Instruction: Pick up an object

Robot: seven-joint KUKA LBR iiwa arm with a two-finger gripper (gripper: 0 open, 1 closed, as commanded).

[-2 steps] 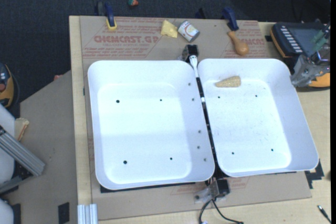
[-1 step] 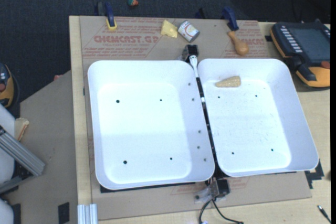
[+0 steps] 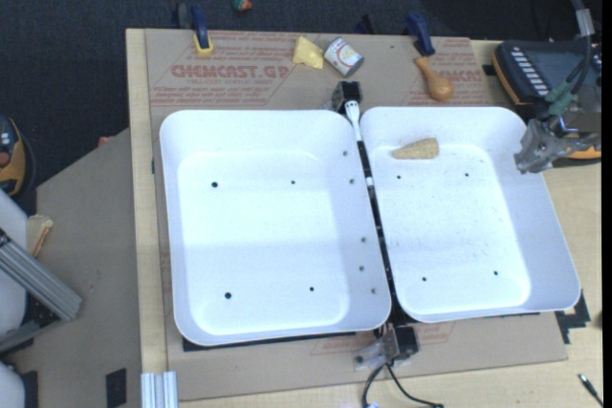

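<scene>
Hovering at the right bin's (image 3: 535,234) outer rim, our gripper (image 3: 537,151) shows no telling finger gap. The tan wedge (image 3: 417,149) lies well inward from it; flat and thin, it may slip any pinch.

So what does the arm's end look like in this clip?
At the camera view's right edge, a small metallic grey gripper with blocky, angular parts. Behind it sits an orange-yellow part, and thin cables, one greenish, run up from it.
</scene>
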